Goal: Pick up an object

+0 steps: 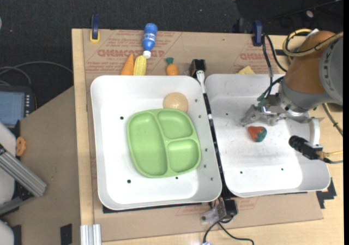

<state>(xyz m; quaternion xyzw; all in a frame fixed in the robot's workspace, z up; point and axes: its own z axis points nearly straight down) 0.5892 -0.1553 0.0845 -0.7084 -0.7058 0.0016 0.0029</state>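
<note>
Gripper (260, 114) at the end of the grey arm hangs low over the right bin (240, 181), above its upper middle, with metal fingers splayed out toward the bin's left side; whether those fingers stand open or closed I cannot tell from this slant, and nothing shows clearly between them. Just below the fingertips, apart from them or barely touching (too close to judge), lies a small toy strawberry (257, 132) on the white floor of the right bin. It is red-orange over most of its body with a dark teal-green cap at its lower right end. Its long axis runs at a slant, the red tip pointing up and left toward the gripper, the green end pointing down and right. It lies on its side, not upright.

A black cable fitting (303, 147) from the arm sits over the bin's right part, well clear of the strawberry.

Left bin (109, 129) holds a green divided tray (162, 143) with three compartments, and a pale tan ball (175, 101) rests just beside the tray's upper edge. Beyond the bins, on the cardboard, lie a toy corn cob (140, 65), a small carrot (172, 67) and a blue-capped bottle (149, 36).
</note>
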